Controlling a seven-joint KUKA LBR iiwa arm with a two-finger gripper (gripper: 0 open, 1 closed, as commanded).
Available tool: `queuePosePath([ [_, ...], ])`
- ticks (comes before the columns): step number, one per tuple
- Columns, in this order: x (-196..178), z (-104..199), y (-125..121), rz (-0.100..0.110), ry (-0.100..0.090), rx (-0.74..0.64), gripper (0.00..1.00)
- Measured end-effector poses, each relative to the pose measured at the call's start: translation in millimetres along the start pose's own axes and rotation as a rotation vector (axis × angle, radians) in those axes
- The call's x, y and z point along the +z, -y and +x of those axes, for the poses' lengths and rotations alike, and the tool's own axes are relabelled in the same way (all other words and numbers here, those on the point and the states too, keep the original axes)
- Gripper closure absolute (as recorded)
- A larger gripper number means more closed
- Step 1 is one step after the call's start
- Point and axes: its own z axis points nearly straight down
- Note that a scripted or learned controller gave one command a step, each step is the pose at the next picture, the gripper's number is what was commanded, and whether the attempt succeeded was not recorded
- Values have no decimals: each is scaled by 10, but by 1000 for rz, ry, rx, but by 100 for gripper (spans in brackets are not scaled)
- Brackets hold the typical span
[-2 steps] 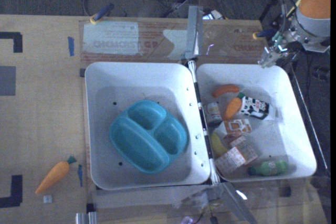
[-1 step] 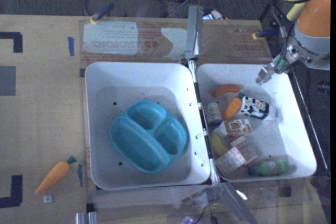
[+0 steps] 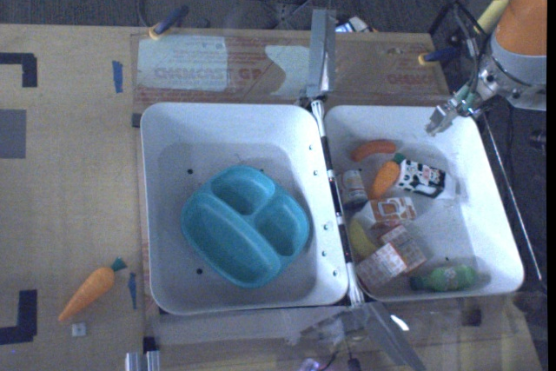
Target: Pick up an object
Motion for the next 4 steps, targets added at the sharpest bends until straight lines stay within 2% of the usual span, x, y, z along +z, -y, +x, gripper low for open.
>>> queuePosePath([
  [1, -182, 107, 382, 5, -3, 40, 100],
  [2, 289, -269, 315, 5, 0, 396, 100],
  [3, -378, -483, 7, 4, 0, 446, 100],
  [4, -3, -651, 201, 8, -2, 497, 100],
])
